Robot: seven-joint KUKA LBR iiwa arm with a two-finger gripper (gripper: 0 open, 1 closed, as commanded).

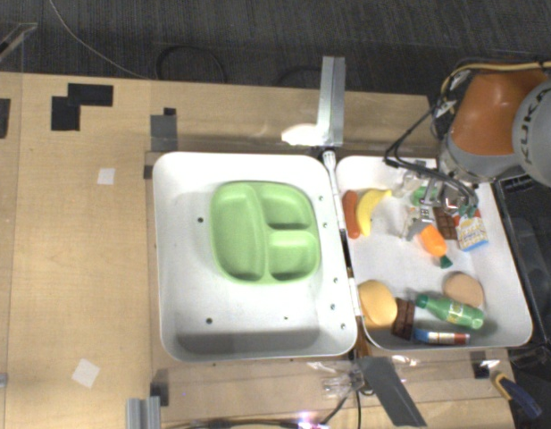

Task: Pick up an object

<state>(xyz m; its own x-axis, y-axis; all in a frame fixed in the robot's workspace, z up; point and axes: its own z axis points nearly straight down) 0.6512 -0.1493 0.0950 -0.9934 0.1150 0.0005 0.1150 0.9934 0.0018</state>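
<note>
My arm (525,128): rounded grey housing with a broad, glossy orange band (489,114) above the wrist. Part of a dark maker's lettering shows on the grey shell at the right. Black cables (409,146) loop out from the wrist on the left, and a thin pale wire curls over the top of the orange section. Below the wrist I see the claw (433,206), a small cluster of silver metal and dark parts with green touches.

The only legible lettering is on the grey arm (540,137) at the right edge, where dark capitals read "KU" (the rest of the word is cut off). The small carton (471,232) carries print too small to read.
</note>
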